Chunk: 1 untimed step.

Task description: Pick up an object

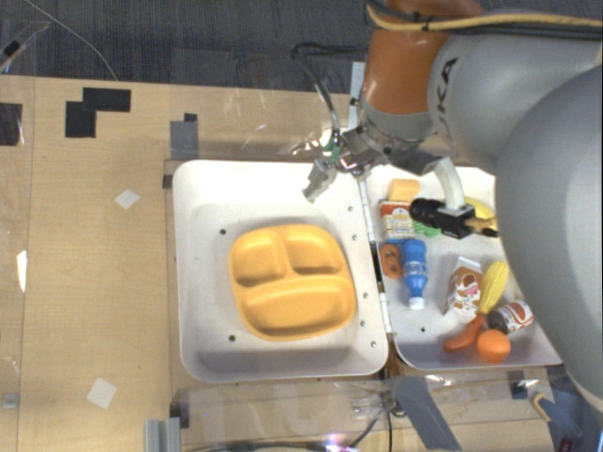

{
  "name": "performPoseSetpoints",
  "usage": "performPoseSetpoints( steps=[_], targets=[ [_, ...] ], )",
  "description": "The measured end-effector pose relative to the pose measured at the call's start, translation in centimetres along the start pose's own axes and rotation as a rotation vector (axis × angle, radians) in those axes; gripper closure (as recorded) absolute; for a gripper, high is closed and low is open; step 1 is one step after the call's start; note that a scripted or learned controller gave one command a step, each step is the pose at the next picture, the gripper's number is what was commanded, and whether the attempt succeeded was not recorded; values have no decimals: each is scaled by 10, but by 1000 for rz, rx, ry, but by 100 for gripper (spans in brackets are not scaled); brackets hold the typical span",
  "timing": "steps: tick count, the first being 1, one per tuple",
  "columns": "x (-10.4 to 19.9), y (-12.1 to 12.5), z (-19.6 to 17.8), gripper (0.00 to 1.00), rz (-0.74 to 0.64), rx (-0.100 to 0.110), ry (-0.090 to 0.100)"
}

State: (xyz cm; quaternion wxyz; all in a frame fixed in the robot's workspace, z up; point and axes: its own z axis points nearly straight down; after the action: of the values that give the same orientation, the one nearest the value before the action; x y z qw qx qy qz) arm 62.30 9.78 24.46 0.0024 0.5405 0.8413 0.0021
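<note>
My gripper [318, 179] hangs over the far right corner of the left bin [193, 252], close to the wall between the two bins. I see nothing held in it. A yellow divided tray [290, 279] lies in the middle of the left bin, below and left of the gripper. The right bin [537, 351] holds several small items: a yellow block [402, 189], a red and white carton [397, 219], a blue bottle [414, 271], a small snack carton [464, 290], a corn cob [494, 285], a can [513, 316], an orange [493, 345] and a carrot [460, 337].
The arm's grey body covers the right side of the right bin. A brown round piece [390, 260] lies beside the blue bottle by the dividing wall. A yellow banana [483, 213] peeks out near the arm. Bare bench stretches to the left of the bins.
</note>
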Motion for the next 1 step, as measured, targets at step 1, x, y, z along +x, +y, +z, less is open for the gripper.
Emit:
performPoseSetpoints(
  steps=[1],
  targets=[
    [94, 72, 74, 0, 337, 10, 0]
  ],
)
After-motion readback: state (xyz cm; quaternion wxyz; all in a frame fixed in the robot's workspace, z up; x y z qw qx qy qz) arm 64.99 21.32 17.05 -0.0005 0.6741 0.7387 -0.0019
